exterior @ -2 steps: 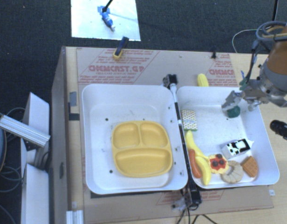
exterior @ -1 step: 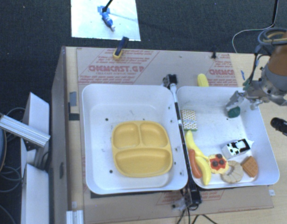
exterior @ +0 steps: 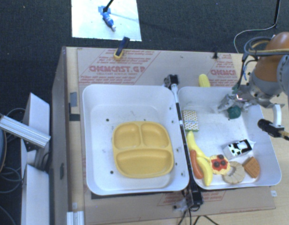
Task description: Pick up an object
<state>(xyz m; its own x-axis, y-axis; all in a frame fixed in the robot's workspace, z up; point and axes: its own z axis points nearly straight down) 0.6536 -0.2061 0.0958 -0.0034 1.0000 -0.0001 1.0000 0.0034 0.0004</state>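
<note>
My gripper hangs over the far right part of the right bin, below the grey wrist with its orange band. A small teal object sits directly under the gripper, touching or nearly touching it; whether it is gripped is unclear. Further forward in the same bin lie a green-and-yellow checkered block, a banana, a red sausage, a black-and-white carton, a yellow piece with red dots, a round pale biscuit and a brown cracker.
The left bin holds a yellow divided plate. A small yellow item lies on the bench just beyond the right bin's far rim. A black part of the arm juts over the bin's right wall.
</note>
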